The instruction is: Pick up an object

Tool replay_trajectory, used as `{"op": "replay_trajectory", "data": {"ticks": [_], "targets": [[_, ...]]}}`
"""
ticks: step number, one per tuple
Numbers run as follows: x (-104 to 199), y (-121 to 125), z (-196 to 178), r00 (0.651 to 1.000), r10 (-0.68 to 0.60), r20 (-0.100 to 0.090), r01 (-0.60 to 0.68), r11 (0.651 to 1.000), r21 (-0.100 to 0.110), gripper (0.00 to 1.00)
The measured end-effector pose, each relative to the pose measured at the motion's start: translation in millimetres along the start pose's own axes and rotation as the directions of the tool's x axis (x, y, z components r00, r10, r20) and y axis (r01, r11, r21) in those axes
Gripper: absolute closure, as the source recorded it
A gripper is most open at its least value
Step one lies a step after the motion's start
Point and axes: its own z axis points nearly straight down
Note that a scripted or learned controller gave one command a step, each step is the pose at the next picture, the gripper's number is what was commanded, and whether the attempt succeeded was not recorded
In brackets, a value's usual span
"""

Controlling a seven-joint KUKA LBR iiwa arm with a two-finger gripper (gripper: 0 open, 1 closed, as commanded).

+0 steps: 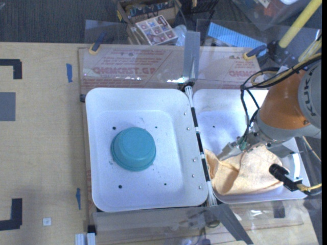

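At the near edge of the bench (41,137) sit two shallow white bins, side by side. The right bin (214,111) has a soft cloth (245,175) in it, coloured yellow and tan. The cloth lies crumpled along the near wall of that bin and fills its near left corner. One fold of it climbs up against the rim where the two bins meet.

The gripper (240,146) is down in the right bin, right at the top edge of the cloth. Its tip seems to touch a raised bit of the cloth. The fingers are small and partly hidden here, so I cannot tell if they are apart, together, or pinching the cloth. Above the gripper is the grey arm with its orange band (286,103), coming in from the right side. Black cables (250,93) loop beside it.

The left bin (102,111) holds a teal bowl (134,148). It is upside down, with its flat bottom facing up. It sits a little left of the middle of the bin, well apart from every wall.

Past the far walls of the bins lie clear plastic sheets with red writing (122,68). Farther back is a cardboard box (145,14) with small things inside.
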Motion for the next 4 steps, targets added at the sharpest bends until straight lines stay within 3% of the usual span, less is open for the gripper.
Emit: {"op": "replay_trajectory", "data": {"ticks": [1,2,3,4], "targets": [[-2,1,-8,1.0,0.003,0.001,-0.003,1.0,-0.002,1.0],[-2,1,-8,1.0,0.003,0.001,-0.003,1.0,-0.002,0.0],[-16,5,-1,0.987,0.158,-0.004,-0.158,0.987,0.007,0.0],[25,-48,-1,1.0,0.006,-0.001,-0.006,1.0,-0.003,0.0]]}}
